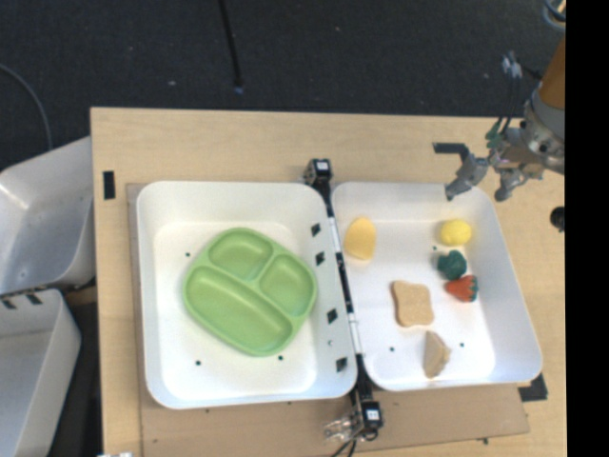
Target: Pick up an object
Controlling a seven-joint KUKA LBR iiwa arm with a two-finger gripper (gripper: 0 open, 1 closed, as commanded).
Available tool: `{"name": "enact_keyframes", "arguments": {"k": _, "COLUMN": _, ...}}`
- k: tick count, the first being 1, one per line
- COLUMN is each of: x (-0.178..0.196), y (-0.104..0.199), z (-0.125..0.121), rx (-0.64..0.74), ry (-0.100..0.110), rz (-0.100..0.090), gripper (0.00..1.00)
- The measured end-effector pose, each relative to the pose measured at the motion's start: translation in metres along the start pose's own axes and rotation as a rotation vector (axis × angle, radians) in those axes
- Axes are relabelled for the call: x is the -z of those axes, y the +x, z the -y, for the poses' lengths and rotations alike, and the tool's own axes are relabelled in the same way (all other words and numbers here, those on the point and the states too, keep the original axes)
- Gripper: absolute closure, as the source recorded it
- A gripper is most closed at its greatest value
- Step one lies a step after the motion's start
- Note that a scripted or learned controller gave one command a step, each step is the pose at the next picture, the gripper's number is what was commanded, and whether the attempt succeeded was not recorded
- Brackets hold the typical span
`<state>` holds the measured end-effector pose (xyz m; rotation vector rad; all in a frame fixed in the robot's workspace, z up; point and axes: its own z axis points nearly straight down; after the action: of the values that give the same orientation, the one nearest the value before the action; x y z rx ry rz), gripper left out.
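Two white bins sit side by side on the wooden counter, meeting at a hinged middle seam. We see the left bin carrying one green divided plate, roughly centred, with bare white floor all around it out to the rim. The right bin holds the loose pieces: a pale yellow piece just beside the seam, a yellow ball near the far right, a dark green piece touching a red piece just below it, a toast slice mid-bin and a tan wedge near the front rim. We note open floor at the bin's front-left corner and along its far edge. The gripper hangs over the right bin's far right corner, fingers spread wide with nothing between them, above and apart from the yellow ball. The arm enters from the right edge.
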<state>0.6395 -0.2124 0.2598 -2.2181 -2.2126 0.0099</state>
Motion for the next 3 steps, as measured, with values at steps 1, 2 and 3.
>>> {"name": "enact_keyframes", "arguments": {"k": 1, "x": 0.008, "y": 0.001, "z": -0.002, "rx": 0.004, "ry": -0.012, "rz": 0.003, "gripper": 0.0}}
{"name": "enact_keyframes", "arguments": {"k": 2, "x": -0.034, "y": -0.001, "z": 0.001, "rx": 0.001, "ry": -0.008, "rz": 0.004, "gripper": 0.0}}
{"name": "enact_keyframes", "arguments": {"k": 3, "x": -0.085, "y": -0.006, "z": 0.01, "rx": 0.001, "ry": -0.007, "rz": 0.003, "gripper": 0.0}}
